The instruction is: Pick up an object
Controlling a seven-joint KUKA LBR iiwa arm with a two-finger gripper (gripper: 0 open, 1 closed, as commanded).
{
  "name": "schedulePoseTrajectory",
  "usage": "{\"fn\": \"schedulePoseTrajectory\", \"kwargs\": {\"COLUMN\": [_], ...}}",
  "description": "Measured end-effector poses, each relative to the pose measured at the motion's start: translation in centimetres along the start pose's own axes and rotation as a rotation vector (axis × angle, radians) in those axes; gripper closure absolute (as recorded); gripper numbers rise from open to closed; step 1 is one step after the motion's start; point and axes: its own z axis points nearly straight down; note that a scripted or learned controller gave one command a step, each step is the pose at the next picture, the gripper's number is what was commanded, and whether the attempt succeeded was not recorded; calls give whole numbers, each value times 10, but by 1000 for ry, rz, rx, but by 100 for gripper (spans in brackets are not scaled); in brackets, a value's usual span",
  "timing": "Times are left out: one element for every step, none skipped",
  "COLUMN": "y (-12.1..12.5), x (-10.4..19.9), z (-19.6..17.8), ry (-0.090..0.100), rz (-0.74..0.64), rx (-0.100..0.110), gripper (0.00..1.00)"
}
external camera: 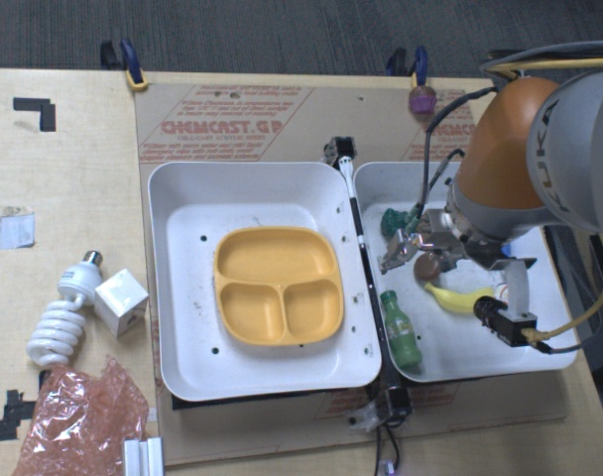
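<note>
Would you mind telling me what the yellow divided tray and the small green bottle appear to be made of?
The yellow divided tray looks like moulded plastic, matte: uniform colour, soft rounded compartment edges. The small green bottle in the right white bin seems translucent plastic or possibly glass, judging by its glossy highlights; the view leaves that open.

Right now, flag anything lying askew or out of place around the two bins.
A spiral light bulb, a white cube and crinkled plastic wrap lie loose on the bench left of the bins. In the right bin, the green bottle lies tipped over.

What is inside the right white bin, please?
The right bin holds a green bottle, a banana and the gripper. The arm covers the rest.
</note>
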Motion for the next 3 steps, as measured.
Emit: {"fn": "schedulePoseTrajectory", "kwargs": {"y": [-26, 36, -18], "x": [-62, -70, -64], "z": [87, 100, 100], "ry": [1, 0, 1], "rz": [3, 0, 3], "rx": [1, 0, 1], "gripper": [0, 0, 0]}}
